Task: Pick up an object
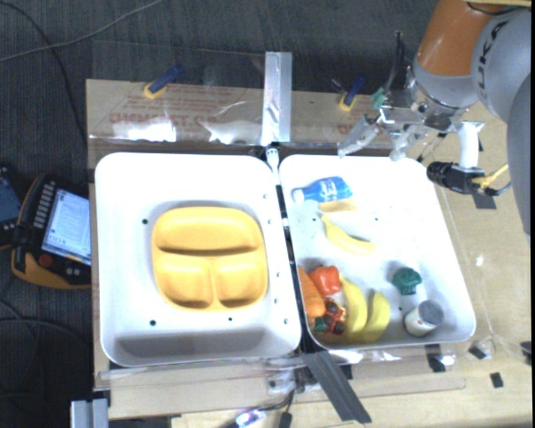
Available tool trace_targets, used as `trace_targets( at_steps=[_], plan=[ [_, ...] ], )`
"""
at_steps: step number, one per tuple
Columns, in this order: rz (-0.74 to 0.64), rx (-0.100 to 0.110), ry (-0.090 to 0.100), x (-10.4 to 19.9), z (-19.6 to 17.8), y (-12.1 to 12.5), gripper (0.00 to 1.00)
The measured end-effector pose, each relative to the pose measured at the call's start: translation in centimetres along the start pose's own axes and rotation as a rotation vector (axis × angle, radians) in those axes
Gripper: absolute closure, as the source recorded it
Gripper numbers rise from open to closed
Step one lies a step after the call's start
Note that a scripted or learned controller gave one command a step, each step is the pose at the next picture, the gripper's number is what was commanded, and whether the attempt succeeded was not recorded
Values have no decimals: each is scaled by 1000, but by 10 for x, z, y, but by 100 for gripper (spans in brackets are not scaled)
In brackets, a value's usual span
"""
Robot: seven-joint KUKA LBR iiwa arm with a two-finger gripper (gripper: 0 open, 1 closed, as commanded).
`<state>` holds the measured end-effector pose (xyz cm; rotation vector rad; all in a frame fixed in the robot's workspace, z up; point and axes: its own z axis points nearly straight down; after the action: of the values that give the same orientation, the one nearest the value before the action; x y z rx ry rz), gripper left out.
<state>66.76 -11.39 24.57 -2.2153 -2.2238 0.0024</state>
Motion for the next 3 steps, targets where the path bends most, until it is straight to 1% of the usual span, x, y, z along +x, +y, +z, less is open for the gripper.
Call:
trace_targets(
  at_steps=[1, 2, 3],
  plan=[
    [-237, 0, -1, 13, 115, -23, 0],
    [-204, -20, -7, 8, 152, -24, 0],
    [-203, -20, -9, 6, 141, -24, 100]
  ],
)
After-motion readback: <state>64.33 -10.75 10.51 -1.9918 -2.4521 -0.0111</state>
